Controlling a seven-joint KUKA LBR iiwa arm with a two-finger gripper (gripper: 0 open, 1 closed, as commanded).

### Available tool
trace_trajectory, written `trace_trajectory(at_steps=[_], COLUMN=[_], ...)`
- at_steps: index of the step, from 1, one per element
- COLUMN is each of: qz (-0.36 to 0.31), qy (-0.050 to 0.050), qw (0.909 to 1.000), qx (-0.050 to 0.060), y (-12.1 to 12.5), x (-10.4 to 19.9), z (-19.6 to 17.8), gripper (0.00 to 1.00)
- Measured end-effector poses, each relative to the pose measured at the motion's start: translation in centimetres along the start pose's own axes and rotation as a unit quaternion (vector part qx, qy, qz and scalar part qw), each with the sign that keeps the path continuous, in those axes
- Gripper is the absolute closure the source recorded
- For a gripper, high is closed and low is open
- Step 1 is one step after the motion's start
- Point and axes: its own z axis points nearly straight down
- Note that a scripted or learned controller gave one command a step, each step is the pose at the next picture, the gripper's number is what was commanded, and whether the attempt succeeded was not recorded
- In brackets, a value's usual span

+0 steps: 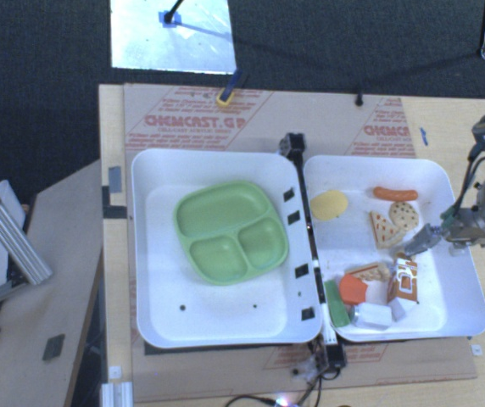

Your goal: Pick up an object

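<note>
My pincer [422, 237] hangs over the right bin [459, 195], just above the orange-and-white carton [404, 280]; whether it is apart or together I cannot tell. Up-left of that carton lie a waffle wedge [383, 228], a cookie [404, 215] and a sausage [395, 194]. The green divided plate [230, 231] sits far to the carton's left.

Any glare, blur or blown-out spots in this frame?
Camera view: the shiny sheet at the top glares bluish-white; the two white bins run near overexposed, though the green tray and toy food stay readable; the hand over the right bin is soft and smeared; small items at that bin's front edge lack detail.
</note>
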Motion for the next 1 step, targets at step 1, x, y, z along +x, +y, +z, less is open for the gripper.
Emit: trace_trajectory(at_steps=[1], qz=[-0.002], qy=[-0.001], qw=[1.0000], qx=[-0.005], y=[0.28], x=[0.02], z=[-0.51], gripper=[0.00])
